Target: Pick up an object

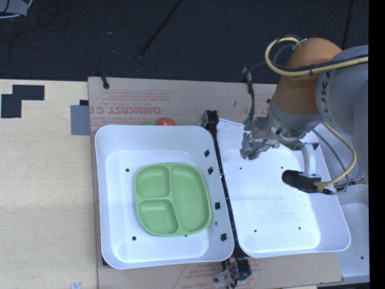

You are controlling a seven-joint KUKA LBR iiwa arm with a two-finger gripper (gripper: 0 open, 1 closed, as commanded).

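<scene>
Reaching in from the right, the grey arm (328, 95) with its orange band hangs over the far part of the right bin (283, 221), and its gripper (252, 148) sits low near that bin's far-left corner. Nothing shows between the fingers; they look slightly parted, though at this slant the gap is hard to judge. A yellow hose (283, 47) loops above the wrist, and a black cylindrical fitting (301, 180) juts out over the bin floor just right of the gripper.

A green divided plate (172, 198) with three compartments lies flat on the floor of the left bin (114, 233), well apart from the gripper and across the black divider (219, 185) where the two bins meet.

Behind the left bin's far wall, a small red-orange object (165, 122) peeks up, mostly hidden by the rim; a trace of green beside it is too small to identify. Both bins rest on a brown cardboard sheet (180, 101) bearing red printing, upside down from this viewpoint and too faint to read reliably. Pale wood benchtop (42, 191) with dark patches stretches to the left.
</scene>
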